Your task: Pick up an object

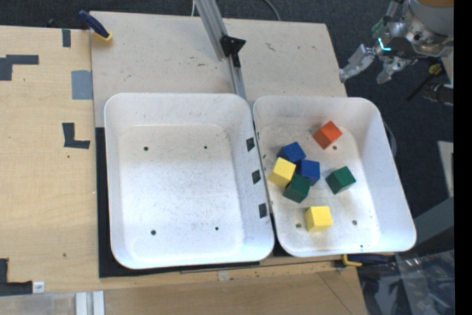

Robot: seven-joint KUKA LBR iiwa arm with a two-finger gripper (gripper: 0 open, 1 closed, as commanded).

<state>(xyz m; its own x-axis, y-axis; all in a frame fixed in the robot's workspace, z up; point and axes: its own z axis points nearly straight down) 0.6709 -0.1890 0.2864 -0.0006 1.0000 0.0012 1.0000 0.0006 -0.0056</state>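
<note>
The hand (372,68) is hanging up high past the far right corner of the right bin (389,151) — its fingers are spread apart, holding nothing. Inside that bin the blocks are sitting: an orange block (327,134) alone, and blue (292,153), yellow (282,171) and green (297,189) ones bunched together.

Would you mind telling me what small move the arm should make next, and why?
Probably swing the gripper left and down over the right bin, toward the orange cube. It hangs open beyond the bin's far right corner, holding nothing, and that cube sits apart from the clustered blocks.
</note>
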